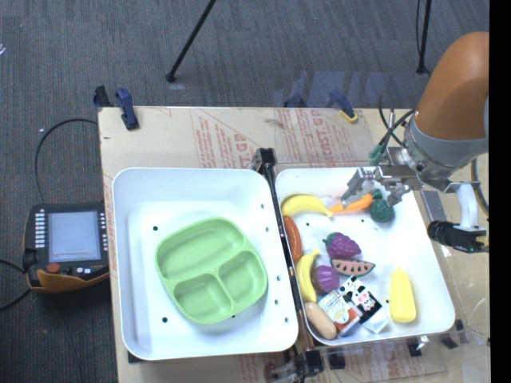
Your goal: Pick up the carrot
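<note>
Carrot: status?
End effector low in right bin, at carrot. Grip unconfirmed. Banana and broccoli crowd it.

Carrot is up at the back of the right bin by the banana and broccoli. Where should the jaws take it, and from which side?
Grip the carrot near its middle, coming straight down from above with the jaws closing across its narrow width. It lies flat and roughly lengthwise left to right, so the long sides are the ones to pinch. The banana crowds its left end and the broccoli its right, leaving the middle freest.
</note>
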